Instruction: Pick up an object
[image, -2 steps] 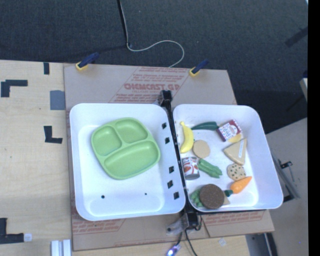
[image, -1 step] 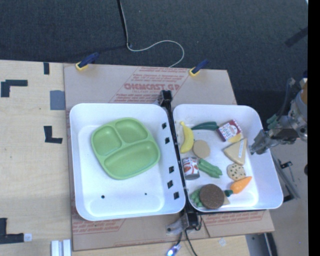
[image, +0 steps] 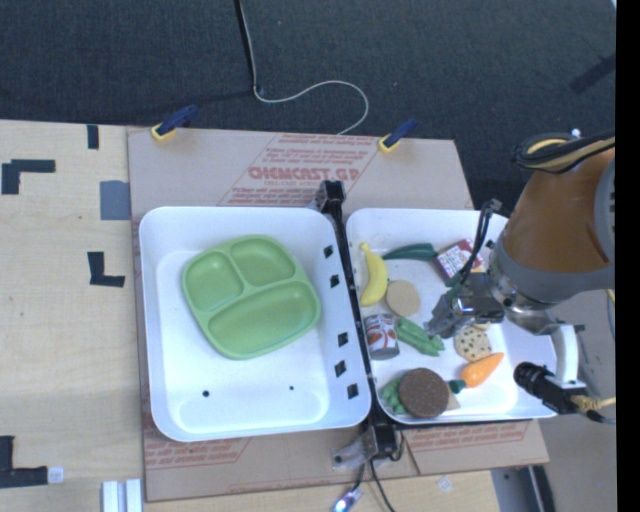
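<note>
Gripper: the gripper hangs low over the right bin, near its middle, at the end of the grey and orange arm that comes in from the right side. Whether its fingers are spread or pressed together cannot be told, and nothing can be seen pinched between them.
Cracker: a round speckled cracker lies just below and to the right of the gripper, very close to it.
Carrot: an orange carrot lies beyond the cracker, further down and right of the gripper.
Green pod: a long green pod lies just to the left of the gripper and a little lower, slanted.
Beige disc: a flat beige disc sits up and left of the gripper.
Banana: a yellow banana lies further left of the gripper, beside the beige disc.
Can: a small can rests well left of the gripper, near the bins' shared wall.
Burger: a brown round burger with green under it lies below and left of the gripper.
Packet: a small red and white packet sits above the gripper.
Left bin: the left bin, far left of the gripper, holds a green divided plate.
</note>
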